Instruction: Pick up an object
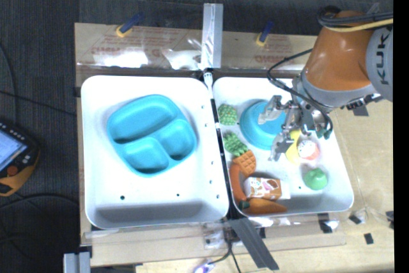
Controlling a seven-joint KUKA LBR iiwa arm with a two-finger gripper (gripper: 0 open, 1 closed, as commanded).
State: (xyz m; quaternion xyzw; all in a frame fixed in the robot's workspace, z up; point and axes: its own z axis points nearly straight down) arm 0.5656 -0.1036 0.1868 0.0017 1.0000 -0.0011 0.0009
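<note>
My gripper point(277, 128) hangs over the right bin point(339, 195), above the right rim of a blue bowl point(255, 124). Its two fingers stand apart, open, and nothing is held between them. Just right of the gripper lie a yellow piece point(293, 151) and a white and red round piece point(308, 150). A green ball point(315, 178) sits toward the bin's front right. Two green knobbly toys point(227, 114) point(235, 144) lie along the bin's left wall. An orange curved toy point(241, 169) and a small printed box point(263, 188) rest at the front.
The left bin point(102, 201) holds a blue divided tray point(152, 132). A raised divider point(216, 137) separates the two bins. The arm's orange band point(339, 61) and cables point(287, 67) overhang the right bin's back right corner. A handheld device point(11, 160) lies off the bench at left.
</note>
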